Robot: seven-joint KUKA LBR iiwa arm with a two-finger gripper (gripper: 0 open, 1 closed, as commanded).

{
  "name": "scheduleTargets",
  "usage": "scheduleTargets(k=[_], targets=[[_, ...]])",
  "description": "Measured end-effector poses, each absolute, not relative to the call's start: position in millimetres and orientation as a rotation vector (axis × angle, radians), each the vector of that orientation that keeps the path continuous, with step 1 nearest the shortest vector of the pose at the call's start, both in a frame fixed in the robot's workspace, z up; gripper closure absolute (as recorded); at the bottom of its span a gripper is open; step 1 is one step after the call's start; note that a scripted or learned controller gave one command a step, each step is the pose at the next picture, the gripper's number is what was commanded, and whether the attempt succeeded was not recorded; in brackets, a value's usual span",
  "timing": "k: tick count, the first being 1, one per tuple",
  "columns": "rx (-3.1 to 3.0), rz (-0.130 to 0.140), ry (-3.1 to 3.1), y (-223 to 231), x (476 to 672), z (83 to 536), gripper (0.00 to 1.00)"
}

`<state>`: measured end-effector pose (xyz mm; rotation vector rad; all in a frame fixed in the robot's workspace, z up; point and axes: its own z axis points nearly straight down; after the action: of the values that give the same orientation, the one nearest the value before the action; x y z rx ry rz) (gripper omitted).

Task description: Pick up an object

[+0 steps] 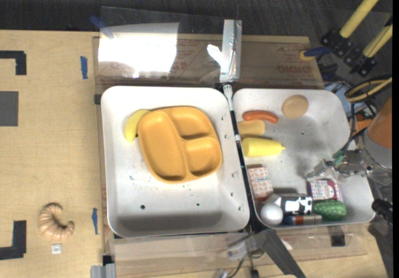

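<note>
We judge the pick as barely begun: nothing we can see is lifted, and every object lies on a bin floor. The arm (381,139) enters at the right edge, and its pincer (340,164) hangs low over the right bin (324,118), near its right wall, just above a small packet (323,189). Whether the pincer is released or clenched we cannot tell; its tips are a tangle of grey metal against the white bin, and nothing shows between them. Candidates close by are the packet, a green piece (330,209) and a black-and-white bottle (298,204) along the front wall. Farther off lie a yellow corn (262,146), a hot dog (259,116), a tan ball (295,106), a white ball (272,213) and a red-patterned packet (259,180). The left bin (124,196) holds an orange tray (179,143) covering most of a banana (131,124). What remains is closing on something and raising it. The arm is cut off by the frame.
</note>
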<state>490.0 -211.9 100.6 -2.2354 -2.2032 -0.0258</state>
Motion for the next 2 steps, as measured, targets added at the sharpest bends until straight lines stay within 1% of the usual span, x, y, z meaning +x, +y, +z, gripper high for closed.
scheduleTargets(k=[1, 2], targets=[[-2.144, -0.004, -2.299, -167, 503.7, 111, 0.0], [-1.677, -0.004, -2.666, -120, 502.7, 88, 0.0]])
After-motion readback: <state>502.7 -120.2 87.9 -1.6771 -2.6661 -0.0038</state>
